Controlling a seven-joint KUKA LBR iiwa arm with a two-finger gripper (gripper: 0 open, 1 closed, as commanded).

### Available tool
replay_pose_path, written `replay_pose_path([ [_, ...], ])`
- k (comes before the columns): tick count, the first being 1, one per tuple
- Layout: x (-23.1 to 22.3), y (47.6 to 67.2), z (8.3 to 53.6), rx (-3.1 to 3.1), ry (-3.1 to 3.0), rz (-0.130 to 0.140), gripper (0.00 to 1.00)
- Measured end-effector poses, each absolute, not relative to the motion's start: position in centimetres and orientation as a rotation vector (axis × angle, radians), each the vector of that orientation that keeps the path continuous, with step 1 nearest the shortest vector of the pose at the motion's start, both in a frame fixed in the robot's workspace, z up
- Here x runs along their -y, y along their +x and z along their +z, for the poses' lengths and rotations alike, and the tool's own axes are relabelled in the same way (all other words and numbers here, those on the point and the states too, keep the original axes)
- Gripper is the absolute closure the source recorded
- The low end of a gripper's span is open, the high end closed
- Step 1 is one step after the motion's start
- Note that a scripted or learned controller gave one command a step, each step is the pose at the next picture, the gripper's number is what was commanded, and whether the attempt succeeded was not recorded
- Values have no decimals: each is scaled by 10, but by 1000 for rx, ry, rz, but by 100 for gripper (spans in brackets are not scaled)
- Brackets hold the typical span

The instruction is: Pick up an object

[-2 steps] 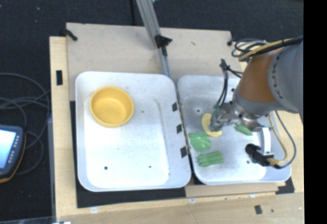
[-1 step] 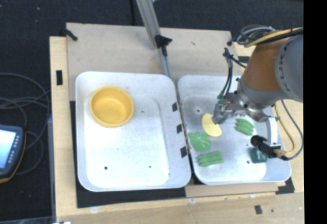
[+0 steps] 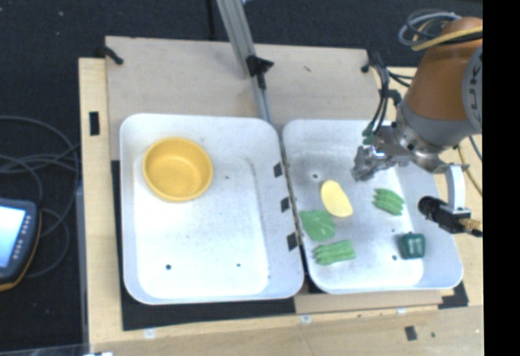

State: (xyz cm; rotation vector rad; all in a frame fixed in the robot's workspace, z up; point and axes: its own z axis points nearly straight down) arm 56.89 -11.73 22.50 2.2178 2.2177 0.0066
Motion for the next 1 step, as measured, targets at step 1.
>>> replay_pose_path([
  [1,120,577,285,-2218,2218,6,100],
])
